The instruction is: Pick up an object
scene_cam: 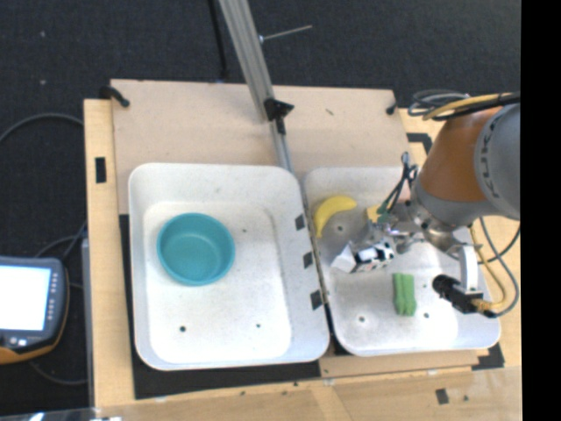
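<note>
Pincer (379, 238): you are seeing it hanging low in the right bin (351, 331); its grip state cannot be told. Just under it, a small black-and-white object (375, 254) is lying on the bin floor. A curved, smooth yellow banana (331, 210) is sitting nearby, left. A green, blocky piece (403, 293) is resting below. A round teal bowl (195, 248) is occupying the left bin (263, 340).

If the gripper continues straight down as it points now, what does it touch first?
Probably the black-and-white object, which lies directly at the gripper in the right bin; depth is unclear from above. The banana lies aside.
</note>
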Action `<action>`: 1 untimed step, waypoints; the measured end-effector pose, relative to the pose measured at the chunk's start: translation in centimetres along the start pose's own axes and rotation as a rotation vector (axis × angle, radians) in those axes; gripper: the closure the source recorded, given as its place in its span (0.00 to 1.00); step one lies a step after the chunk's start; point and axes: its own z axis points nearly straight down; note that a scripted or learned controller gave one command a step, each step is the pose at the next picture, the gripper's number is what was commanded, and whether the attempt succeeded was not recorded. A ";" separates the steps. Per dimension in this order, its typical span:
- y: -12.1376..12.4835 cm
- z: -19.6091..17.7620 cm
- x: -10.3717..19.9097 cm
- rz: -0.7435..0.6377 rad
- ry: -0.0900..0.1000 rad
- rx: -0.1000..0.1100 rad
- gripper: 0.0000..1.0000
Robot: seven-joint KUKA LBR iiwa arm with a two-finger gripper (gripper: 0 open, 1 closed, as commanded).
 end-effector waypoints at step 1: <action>0.5 1.8 0.0 -0.004 0.001 -0.014 0.00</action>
